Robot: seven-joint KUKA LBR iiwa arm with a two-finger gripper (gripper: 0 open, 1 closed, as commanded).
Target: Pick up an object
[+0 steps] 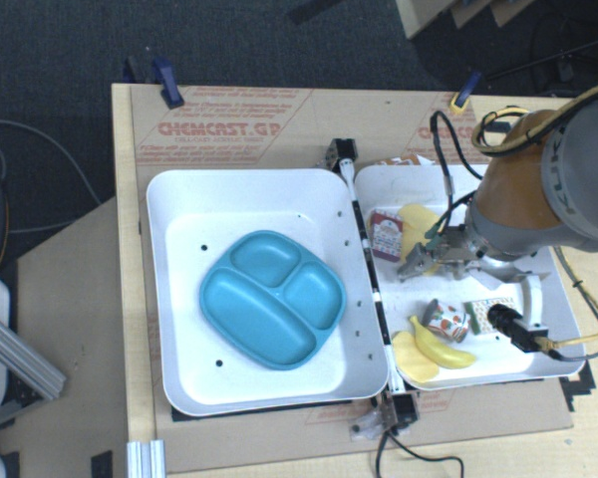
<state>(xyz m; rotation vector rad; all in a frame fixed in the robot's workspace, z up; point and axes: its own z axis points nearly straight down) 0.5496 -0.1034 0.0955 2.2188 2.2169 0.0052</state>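
Over the right shallow white bin (568, 366), the grey arm with its orange band (518, 182) is positioned, its two-finger gripper (422, 257) lowered beside a small red-and-white packet (387, 235) and a pale yellow piece (417, 219). Whether the claw is wide or narrow cannot be told. A yellow plastic banana (444, 351) is seen nearer the front. A blue divided plate (271, 299) lies in the left white bin (179, 267).

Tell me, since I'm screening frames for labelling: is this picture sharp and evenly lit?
In the camera view, the blue divided plate and left bin look evenly lit with soft shadows; the gripper and small items near the banana are slightly blurred.
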